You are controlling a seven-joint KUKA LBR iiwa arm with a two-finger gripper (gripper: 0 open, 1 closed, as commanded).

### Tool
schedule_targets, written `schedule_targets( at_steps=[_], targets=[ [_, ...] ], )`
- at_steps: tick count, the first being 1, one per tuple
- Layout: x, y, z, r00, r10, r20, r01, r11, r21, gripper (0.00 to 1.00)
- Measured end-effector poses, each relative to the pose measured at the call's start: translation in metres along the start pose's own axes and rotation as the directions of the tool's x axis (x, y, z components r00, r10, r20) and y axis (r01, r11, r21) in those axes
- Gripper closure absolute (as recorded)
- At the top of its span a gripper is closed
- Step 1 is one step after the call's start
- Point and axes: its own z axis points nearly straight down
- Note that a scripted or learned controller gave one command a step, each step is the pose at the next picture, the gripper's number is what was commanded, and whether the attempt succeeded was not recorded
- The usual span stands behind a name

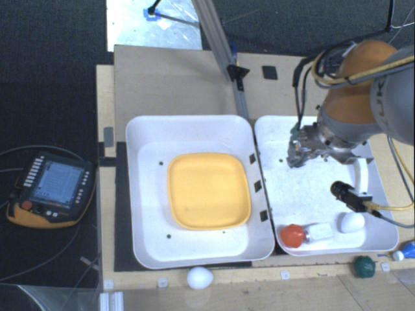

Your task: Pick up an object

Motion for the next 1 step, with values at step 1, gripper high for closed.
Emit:
schedule_targets(
  at_steps=[1],
  targets=[
    [0.0606,0.0066,-0.0008,1.0,-0.001,0.0,0.001,1.0,0.0,1.0]
  ],
)
